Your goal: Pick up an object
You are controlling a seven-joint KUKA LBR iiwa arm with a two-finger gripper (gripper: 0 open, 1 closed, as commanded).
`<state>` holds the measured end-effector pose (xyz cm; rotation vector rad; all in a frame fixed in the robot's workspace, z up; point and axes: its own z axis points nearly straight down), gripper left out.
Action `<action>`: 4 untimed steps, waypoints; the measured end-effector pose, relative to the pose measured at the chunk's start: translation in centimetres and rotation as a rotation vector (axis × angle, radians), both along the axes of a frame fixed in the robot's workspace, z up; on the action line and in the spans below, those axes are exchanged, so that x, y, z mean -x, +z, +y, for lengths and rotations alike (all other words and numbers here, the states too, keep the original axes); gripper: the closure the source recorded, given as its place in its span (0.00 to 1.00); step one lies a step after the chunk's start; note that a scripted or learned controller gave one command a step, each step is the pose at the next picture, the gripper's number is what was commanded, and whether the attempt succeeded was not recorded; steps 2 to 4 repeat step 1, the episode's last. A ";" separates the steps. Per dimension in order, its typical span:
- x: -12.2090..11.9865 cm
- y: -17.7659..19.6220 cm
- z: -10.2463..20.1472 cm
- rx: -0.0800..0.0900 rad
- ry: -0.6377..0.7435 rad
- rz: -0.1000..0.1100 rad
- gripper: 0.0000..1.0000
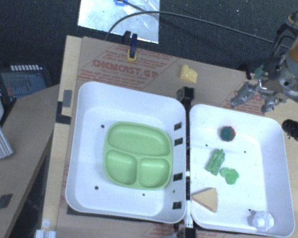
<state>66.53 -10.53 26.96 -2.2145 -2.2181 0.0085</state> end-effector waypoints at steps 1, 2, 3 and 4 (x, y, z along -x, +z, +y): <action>-0.2 0.7 0.0 0.002 0.002 -0.011 0.00; -0.2 0.7 0.0 0.002 0.002 -0.011 0.00; -0.2 0.7 0.0 0.002 0.002 -0.011 0.00; -0.2 0.7 0.0 0.002 0.002 -0.011 0.00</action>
